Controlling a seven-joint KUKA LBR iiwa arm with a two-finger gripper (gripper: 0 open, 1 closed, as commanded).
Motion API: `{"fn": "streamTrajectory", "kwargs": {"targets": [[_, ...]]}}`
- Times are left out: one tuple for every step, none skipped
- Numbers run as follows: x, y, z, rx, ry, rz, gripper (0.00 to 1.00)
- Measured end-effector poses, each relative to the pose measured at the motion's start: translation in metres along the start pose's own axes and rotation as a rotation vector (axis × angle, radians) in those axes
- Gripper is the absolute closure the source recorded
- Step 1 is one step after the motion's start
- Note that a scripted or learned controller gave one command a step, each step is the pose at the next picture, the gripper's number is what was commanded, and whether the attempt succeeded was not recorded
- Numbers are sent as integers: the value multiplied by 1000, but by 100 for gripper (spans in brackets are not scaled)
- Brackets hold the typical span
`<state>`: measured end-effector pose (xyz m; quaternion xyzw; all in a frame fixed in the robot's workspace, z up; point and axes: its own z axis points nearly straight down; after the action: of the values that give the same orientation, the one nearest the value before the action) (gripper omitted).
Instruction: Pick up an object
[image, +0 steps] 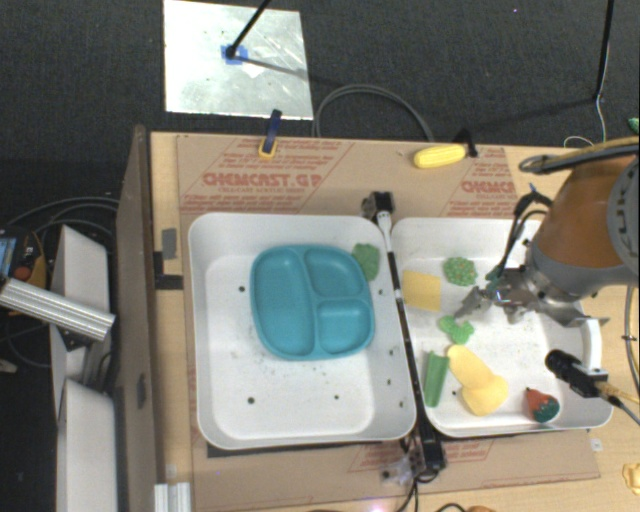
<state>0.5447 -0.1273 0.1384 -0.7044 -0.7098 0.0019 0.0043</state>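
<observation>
A: What lay nearest the camera in the right bin (575, 420)?

B: The red piece (542, 405) in the front corner, then the yellow pear (477, 380) and the green stick (435, 377), its long axis running roughly front to back, beside the divider.

A: And the gripper (480, 300)?

B: Further back, over the middle of that bin. It came in from the right and pointed left. Whether its jaws were open or closed I could not tell; nothing could be seen between them.

A: What sat closest to it?

B: A small green piece (456, 328), just in front of and slightly left of the tips. The round green one (459, 269) lay just behind, and the yellow block (422, 291) further left, near the divider.

A: So the pick turned on that small green piece?

B: I judged so. It was the nearest thing, a short drop forward and left.

A: And the left bin (215, 330)?

B: It held a blue tray (311, 301) with a green leaf (367, 260) at its far right corner, well apart from the arm.
</observation>
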Motion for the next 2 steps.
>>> {"fn": "streamTrajectory", "kwargs": {"targets": [[23,-2,44,-6,-1,1,0],[-18,47,53,-15,-6,7,0]]}}
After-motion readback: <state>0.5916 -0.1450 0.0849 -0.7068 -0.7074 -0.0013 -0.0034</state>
